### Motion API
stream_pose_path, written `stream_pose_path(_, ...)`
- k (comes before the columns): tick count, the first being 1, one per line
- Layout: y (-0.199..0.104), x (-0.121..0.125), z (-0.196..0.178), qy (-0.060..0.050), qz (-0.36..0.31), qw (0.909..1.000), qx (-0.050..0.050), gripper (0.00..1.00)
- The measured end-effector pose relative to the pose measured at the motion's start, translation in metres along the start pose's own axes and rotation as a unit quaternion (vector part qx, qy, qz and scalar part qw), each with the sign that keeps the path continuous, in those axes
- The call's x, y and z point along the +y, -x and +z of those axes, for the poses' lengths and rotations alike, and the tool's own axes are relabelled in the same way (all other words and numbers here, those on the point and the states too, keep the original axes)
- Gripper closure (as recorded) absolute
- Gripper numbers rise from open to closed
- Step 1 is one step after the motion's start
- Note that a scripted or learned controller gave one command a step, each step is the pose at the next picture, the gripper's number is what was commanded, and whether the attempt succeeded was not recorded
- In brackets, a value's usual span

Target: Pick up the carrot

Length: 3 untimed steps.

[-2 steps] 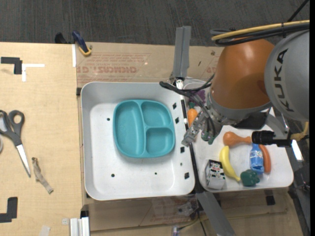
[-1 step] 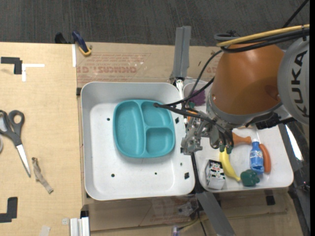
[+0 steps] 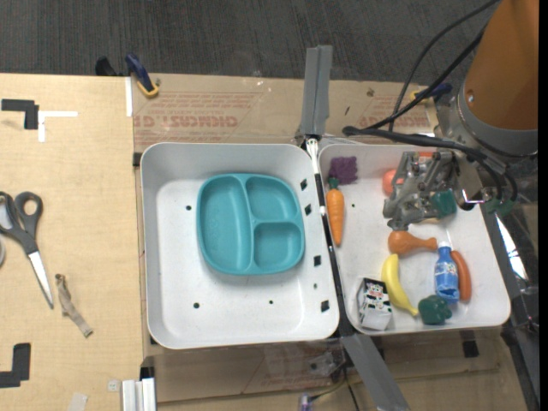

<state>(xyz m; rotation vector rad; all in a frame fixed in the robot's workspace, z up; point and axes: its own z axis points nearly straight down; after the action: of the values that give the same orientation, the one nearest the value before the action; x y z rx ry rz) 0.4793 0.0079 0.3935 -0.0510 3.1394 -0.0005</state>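
We see the carrot [image 3: 335, 216] lying lengthwise along the right bin's [image 3: 492, 315] left wall, green top toward the far edge; the tool's [image 3: 409, 202] state we cannot tell.

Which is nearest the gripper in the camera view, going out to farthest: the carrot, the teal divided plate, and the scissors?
Measured from the gripper over the right bin:
1. The carrot, just left of it, lying along the right bin's left wall.
2. The teal divided plate, farther left, in the left bin.
3. The scissors, farthest, on the bench at the far left.
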Motion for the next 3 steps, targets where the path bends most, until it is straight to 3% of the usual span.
stream_pose_path(1, 0.015, -0.062, 0.075, 0.0, -0.259, 0.9659, 0.0, 1.0)
stream_pose_path(2, 0.018, -0.077, 0.021, 0.0, -0.422, 0.9066, -0.002, 1.0)
stream_pose_path(3, -0.001, -0.113, 0.136, 0.001, -0.384, 0.9233, 0.0, 1.0)
